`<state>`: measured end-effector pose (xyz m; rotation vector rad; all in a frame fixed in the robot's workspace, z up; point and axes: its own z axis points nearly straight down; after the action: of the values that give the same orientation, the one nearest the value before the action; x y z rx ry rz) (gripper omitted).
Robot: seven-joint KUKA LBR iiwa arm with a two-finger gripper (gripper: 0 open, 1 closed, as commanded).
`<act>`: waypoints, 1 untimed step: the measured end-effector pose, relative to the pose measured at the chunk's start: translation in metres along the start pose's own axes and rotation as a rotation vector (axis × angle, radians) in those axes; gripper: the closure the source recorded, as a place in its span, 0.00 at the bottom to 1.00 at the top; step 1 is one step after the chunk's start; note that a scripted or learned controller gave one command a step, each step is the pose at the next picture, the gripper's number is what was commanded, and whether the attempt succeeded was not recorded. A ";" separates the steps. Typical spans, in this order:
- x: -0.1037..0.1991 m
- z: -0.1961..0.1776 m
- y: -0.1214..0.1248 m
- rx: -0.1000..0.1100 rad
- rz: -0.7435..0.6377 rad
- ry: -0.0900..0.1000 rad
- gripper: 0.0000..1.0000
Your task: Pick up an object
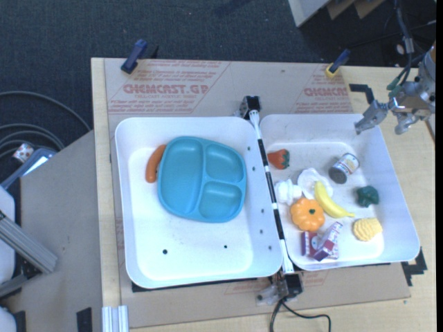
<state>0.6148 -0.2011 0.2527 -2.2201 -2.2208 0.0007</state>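
My gripper (385, 121) hangs over the far right corner of the right bin (398, 185). It is open, with nothing between its fingers. Below it in that bin lie a small tin can (342, 167), a green broccoli piece (367, 196), a yellow corn cob (367, 229), a banana (329, 200), an orange pumpkin (307, 214), a red packet (322, 243), a red strawberry-like piece (278, 159) and some white pieces (296, 185). The can is the nearest of them, a little to the gripper's lower left.
The left bin (138, 241) holds a blue divided plate (202, 179) with an orange sausage-shaped piece (153, 163) at its left edge. A black-clipped divider (266, 185) runs between the bins. Cardboard (166, 85) lies under both, held by clamps at the back.
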 end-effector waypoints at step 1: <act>-0.005 0.168 -0.023 -0.001 0.000 -0.001 0.00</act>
<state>0.5914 -0.2059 0.0847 -2.2207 -2.2222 -0.0002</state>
